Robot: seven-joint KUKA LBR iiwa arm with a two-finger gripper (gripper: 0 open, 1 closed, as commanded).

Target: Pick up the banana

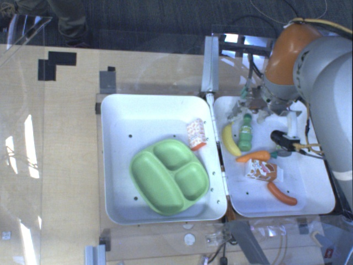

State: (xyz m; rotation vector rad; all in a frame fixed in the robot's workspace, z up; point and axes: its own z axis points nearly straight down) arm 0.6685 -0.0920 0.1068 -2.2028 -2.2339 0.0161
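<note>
Nearest in the right bin (pixel 320 203) lies a sausage (pixel 282 194), and just beyond it a small printed packet (pixel 261 171) with a carrot (pixel 253 157) lying crosswise at its far edge. Across the divider, the left bin (pixel 118 203) holds a green divided plate (pixel 169 175) toward its near side and a small wrapped snack (pixel 196 133) close to its right wall. Farther back in the right bin, the banana (pixel 229 140) rests flat on the bin floor, hugging the left wall, with a green bottle (pixel 245 132) lying just beside it on its right. Farthest back, the gripper (pixel 255 105) hangs over the far part of the right bin, just beyond the bottle's cap and to the right of the banana's far tip. Whether the fingers are spread or closed cannot be told at this size; nothing is visibly held between them. As a judgement, the pick is barely begun: the banana is untouched, and the approach, grasp and lift all remain.
</note>
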